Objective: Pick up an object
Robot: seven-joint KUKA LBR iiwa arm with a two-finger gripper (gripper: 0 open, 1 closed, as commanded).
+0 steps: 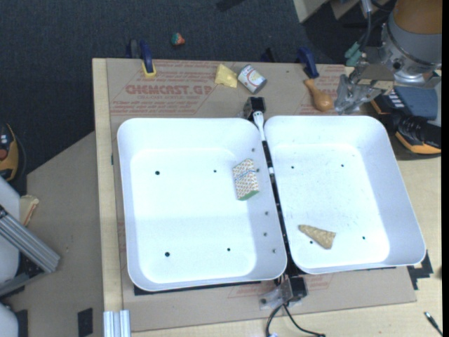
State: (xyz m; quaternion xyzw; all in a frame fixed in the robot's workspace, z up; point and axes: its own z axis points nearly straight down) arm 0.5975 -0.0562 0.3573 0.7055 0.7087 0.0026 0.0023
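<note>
A green-and-white patterned block (245, 179) lies in the left bin (175, 258), close to its right wall. In the right bin (393, 188) a tan wedge (317, 235) rests toward the front. My gripper (353, 98) hangs over the brown board just behind the right bin's back rim, far from both objects. A tan pear-shaped piece (320, 97) sits on the board just left of the gripper. I see nothing held in the gripper.
Behind the bins, a yellow piece (226, 76) and a small white box (251, 78) lie on the board. Blue clamps (147, 56) (306, 60) grip its back edge. A black-handled tool (257, 108) sits where the bins meet.
</note>
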